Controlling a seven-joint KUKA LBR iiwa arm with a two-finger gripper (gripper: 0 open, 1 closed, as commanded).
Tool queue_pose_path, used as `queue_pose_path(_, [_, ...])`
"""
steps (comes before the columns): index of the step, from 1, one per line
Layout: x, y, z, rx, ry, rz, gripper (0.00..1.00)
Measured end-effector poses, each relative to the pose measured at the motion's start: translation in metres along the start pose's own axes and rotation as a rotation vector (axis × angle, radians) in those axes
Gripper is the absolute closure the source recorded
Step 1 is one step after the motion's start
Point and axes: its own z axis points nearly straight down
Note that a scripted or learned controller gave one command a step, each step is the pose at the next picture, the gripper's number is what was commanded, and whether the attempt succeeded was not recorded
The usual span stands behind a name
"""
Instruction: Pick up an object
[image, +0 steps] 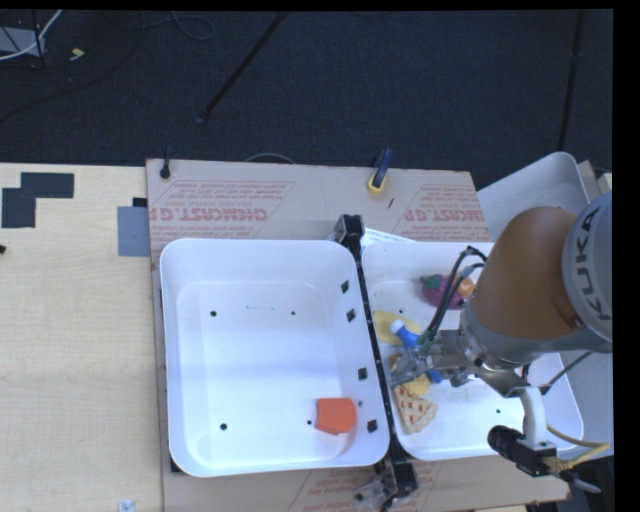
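Arm (540, 290) is down over the right bin (480, 445), gripper (418, 368) buried in a small pile of toys near the divider. Can't tell how the gripper is set or whether anything is in it: the wrist and cables cover it. Candidates there: a waffle-patterned wedge (414, 410) just below the gripper, a yellow piece (388, 325) with a blue bit (402, 329) above it, a purple and green toy (436, 289) further back. All look like light plastic or foam, probably stiff enough for a pinch, smooth so may slip. Wedge looks flat, so best taken across its narrow edges, not the face. Orange block (336, 415) sits alone in the left bin (200, 300), near the front right corner; boxy, parallel sides, likely the easiest grab, but well apart from the gripper.
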Motion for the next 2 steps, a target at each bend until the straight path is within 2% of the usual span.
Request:
queue_pose_path(1, [-0.044, 0.001, 0.074, -0.002, -0.003, 0.006, 0.0])
queue_pose_path(2, [-0.043, 0.002, 0.06, -0.006, -0.001, 0.011, 1.0])
